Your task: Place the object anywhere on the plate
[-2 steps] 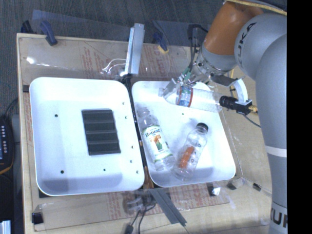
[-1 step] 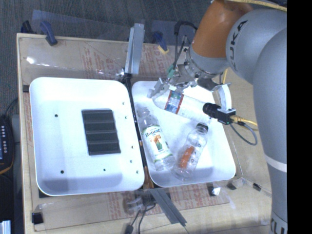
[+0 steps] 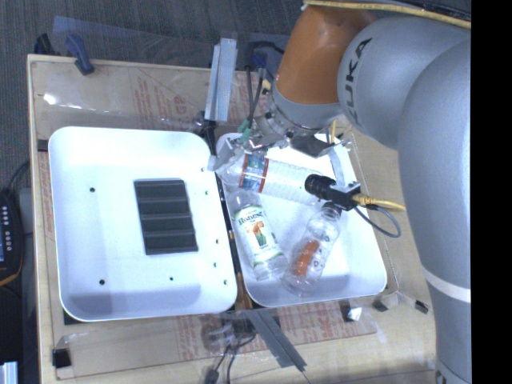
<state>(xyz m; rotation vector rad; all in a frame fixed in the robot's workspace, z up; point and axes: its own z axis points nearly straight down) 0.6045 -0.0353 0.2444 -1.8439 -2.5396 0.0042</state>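
The bench [image 3: 120, 86] carried two white bins side by side. In the left bin [image 3: 56, 146] lay the dark ribbed plate [image 3: 166, 216], flat on the floor, its long side running up and down the view.

To the right of the plate, past the two touching bin walls, stood the right bin [image 3: 364, 270], which held three clear plastic bottles, all lying on their sides and none touching the plate. Nearest the plate, right of its lower half, lay the green-labelled bottle [image 3: 258, 238], roughly parallel to the plate's long side. Above that one and right of the plate's top edge lay the blue-banded bottle [image 3: 276, 178], running across the bin. The orange-labelled bottle [image 3: 310, 250] lay farthest right of the plate, tilted, just beside the green-labelled one.

The gripper [image 3: 250, 141] was up and to the right of the plate's top right corner, low over the right bin's near corner and at the left end of the blue-banded bottle. Whether it was open or closed on that bottle could not be told, as wrist and bottle overlapped there. The grey and orange arm [image 3: 400, 54] rose farther right of the plate.
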